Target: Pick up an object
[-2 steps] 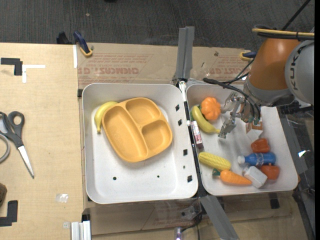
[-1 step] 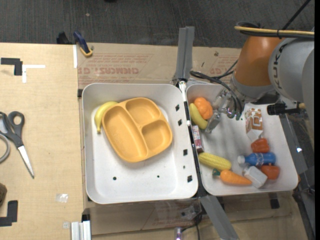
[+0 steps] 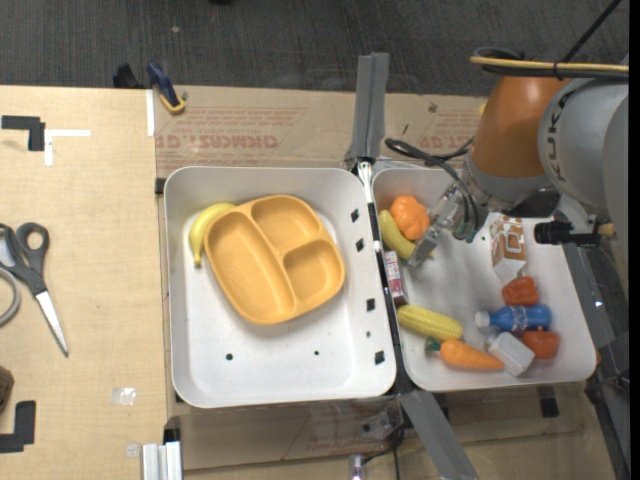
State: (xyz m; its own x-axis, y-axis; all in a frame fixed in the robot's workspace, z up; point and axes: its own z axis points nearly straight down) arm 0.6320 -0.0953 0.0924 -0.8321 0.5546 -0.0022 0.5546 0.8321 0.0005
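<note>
My gripper (image 3: pixel 445 242) hangs low over the back of the right bin (image 3: pixel 470 378), its fingers open with nothing between them. One fingertip (image 3: pixel 422 252) is just right of an orange fruit (image 3: pixel 408 213) and a small yellow banana-like piece (image 3: pixel 394 236). Further forward lie a corn cob (image 3: pixel 430 320), a carrot (image 3: pixel 470 356), a blue bottle (image 3: pixel 520 318), a white bottle (image 3: pixel 512 353) and red pieces (image 3: pixel 520 291). A white and orange carton (image 3: pixel 507 243) stands to the gripper's right.
The left bin (image 3: pixel 200 368) holds a yellow divided plate (image 3: pixel 275 258) with a banana (image 3: pixel 205 226) at its left rim. A grey divider (image 3: pixel 372 118) separates the bins. Scissors (image 3: pixel 35 278) lie on the bench at far left.
</note>
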